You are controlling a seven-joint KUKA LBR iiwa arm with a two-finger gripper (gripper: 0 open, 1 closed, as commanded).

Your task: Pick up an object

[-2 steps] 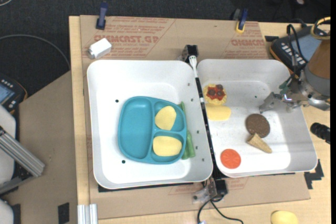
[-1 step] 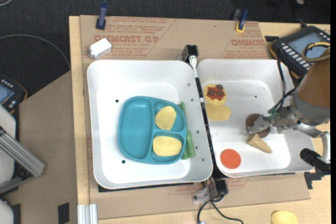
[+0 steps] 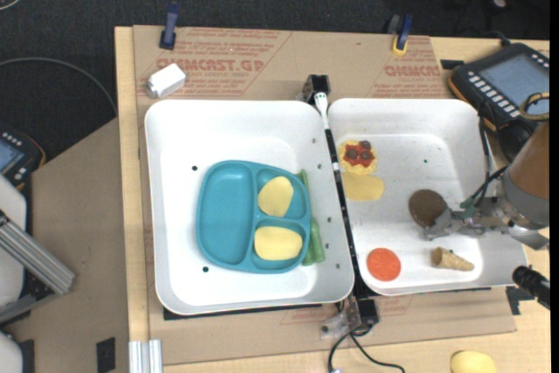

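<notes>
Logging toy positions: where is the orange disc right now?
The orange disc lies in the right bin, near its front-left corner, left of the tan cone.

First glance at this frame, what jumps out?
The blue divided tray in the left bin, with two yellow pieces in its right-hand compartments. In the right bin, the gripper sits right beside a brown round object, with an orange disc near the front edge and a red-topped yellow piece near the divider.

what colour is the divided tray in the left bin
Turquoise blue. The divided tray shows plainly in the camera view.
</notes>
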